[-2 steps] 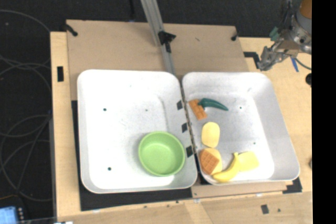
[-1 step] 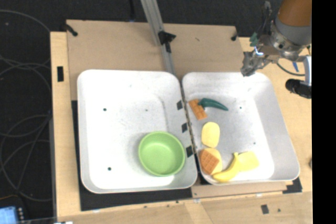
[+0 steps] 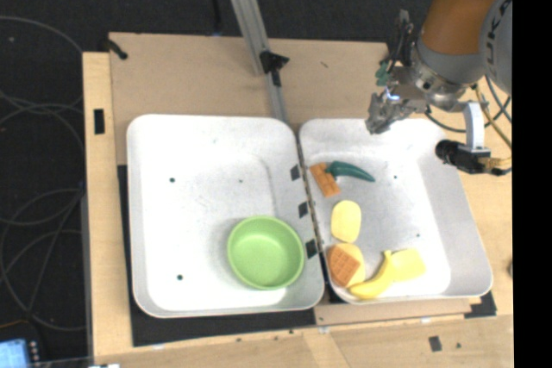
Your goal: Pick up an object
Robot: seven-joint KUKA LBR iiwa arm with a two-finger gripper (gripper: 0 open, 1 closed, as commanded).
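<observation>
Jaws [image 3: 380, 120] hover over right bin [image 3: 448, 211] back edge; jaw state: cannot tell. Steer toward green pepper [image 3: 352, 171], descend straight, you avoid orange block [image 3: 324, 179] beside it.

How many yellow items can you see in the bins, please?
3, all in the right bin: a pale yellow oval piece near the divider, a banana at the front edge, and a yellow block touching the banana. None looks hidden.
</observation>
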